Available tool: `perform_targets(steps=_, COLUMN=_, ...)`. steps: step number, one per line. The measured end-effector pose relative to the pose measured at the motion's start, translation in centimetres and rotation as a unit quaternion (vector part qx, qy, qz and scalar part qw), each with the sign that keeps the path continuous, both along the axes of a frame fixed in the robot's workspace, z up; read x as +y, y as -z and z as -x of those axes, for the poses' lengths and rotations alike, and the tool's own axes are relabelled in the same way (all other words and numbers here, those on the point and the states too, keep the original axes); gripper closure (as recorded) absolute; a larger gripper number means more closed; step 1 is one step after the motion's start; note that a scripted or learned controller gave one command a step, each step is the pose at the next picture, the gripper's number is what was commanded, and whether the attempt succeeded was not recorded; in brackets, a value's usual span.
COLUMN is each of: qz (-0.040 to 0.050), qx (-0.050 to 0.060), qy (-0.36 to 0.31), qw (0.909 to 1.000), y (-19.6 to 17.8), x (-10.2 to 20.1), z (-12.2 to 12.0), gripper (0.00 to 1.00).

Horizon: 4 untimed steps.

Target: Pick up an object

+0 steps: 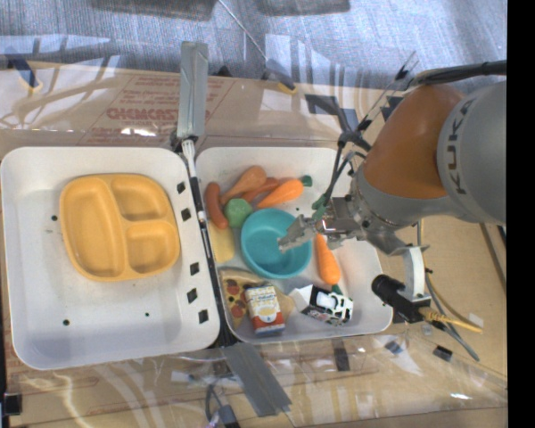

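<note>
My gripper (300, 232) hangs low in the right bin (276, 156), at the right rim of a teal bowl (267, 246). An orange carrot (327, 259) lies just right of the bowl, under the wrist. Two more carrots (283, 193) and a green piece (238, 210) lie behind the bowl, with a red sausage (216, 205) by the bin's left wall. Along the front lie a small juice carton (264, 308), a pizza slice (236, 290) and a black-and-white cow-print carton (328, 305). I see nothing held in the gripper.
The left bin (18, 266) holds a yellow divided plate (119, 226). The grey arm with its orange band (410, 150) covers the right bin's far right corner. Cables and a black fitting (394, 295) sit beside the bin's right edge.
</note>
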State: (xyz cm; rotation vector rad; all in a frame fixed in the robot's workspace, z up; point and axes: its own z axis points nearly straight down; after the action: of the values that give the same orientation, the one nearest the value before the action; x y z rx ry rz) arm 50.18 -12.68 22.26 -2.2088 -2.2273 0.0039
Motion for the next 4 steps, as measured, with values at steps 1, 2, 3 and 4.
perform_targets(steps=1, qz=0.0030, qx=-0.009, qy=-0.077, qw=0.9970, y=11.7, x=-3.2, z=1.0, gripper=0.00)
perform_targets(steps=2, qz=0.0003, qx=-0.001, qy=-0.013, qw=0.9999, y=13.1, x=-0.5, z=-4.1, gripper=0.00)
perform_targets(steps=3, qz=0.0076, qx=-0.009, qy=-0.010, qw=0.9999, y=11.5, x=-1.4, z=-4.4, gripper=1.00)
perform_targets(steps=4, qz=0.0171, qx=-0.013, qy=0.062, qw=0.9979, y=11.8, x=0.4, z=-1.8, gripper=1.00)
